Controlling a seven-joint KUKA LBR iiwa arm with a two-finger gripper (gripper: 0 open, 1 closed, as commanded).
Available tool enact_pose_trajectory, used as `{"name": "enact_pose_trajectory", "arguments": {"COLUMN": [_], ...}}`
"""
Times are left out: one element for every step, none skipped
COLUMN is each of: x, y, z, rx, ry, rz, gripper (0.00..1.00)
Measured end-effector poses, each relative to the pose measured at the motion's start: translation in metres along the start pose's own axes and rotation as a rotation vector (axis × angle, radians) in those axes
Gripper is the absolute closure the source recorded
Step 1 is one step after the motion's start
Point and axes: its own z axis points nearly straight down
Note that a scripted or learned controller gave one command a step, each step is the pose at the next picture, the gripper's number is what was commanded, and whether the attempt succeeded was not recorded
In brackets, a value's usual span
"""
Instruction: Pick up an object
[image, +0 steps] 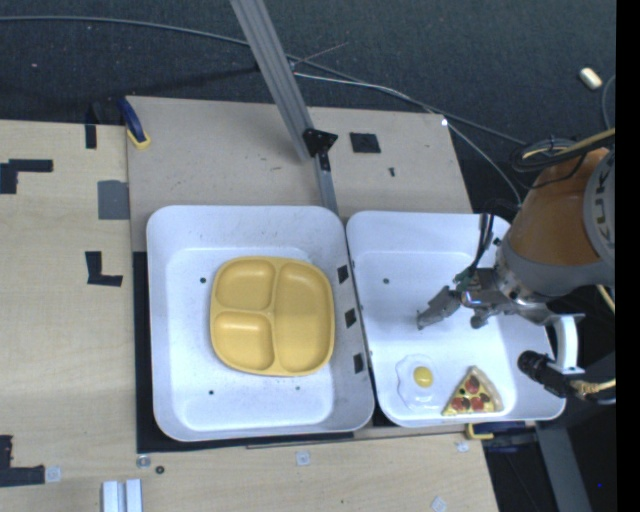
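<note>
The tool (455, 308) hangs over the right bin (400, 240); its grip state cannot be determined. A pizza slice (473, 393) and a fried egg (419, 377) lie side by side near the bin's front edge, apart from the tool. No legible writing.

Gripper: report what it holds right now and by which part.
Nothing is held. The hand hangs over bare floor of the right bin, apart from the fried egg toy and pizza slice toy.

The grey robot arm with an orange band (560, 215) reaches in from the right, wrist angled down and leftward. Its dark two-finger gripper (432, 316) points left, fingers spread apart, holding nothing.
</note>
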Motion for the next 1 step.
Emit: {"name": "enact_pose_trajectory", "arguments": {"x": [0.0008], "y": [-0.0061], "z": [0.045], "rx": [0.001], "ry": [0.0], "rz": [0.0], "gripper": [0.0]}}
